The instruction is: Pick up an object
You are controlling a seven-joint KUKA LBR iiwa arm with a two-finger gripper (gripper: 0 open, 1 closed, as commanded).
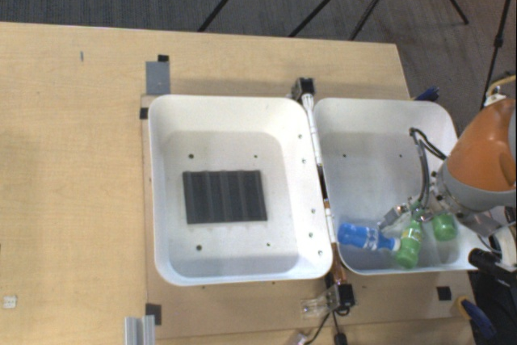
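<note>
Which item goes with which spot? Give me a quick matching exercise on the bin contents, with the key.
Things:
1. dark ribbed mat
2. blue bottle
3. green bottle
4. green ball

Places:
A. right bin, nearest the divider
B. left bin, on the floor
C. right bin, farthest right
D. right bin, between the blue item and the ball

Pairs: 1-B, 2-A, 3-D, 4-C

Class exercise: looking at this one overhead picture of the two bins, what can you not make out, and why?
- Gripper fingers: too small and cluttered in the camera view to tell open from shut.
- Green ball: partly covered by the arm.
- Arm: cut off by the right edge.
- Blue bottle and green bottle: labels too blurred to read.
</note>
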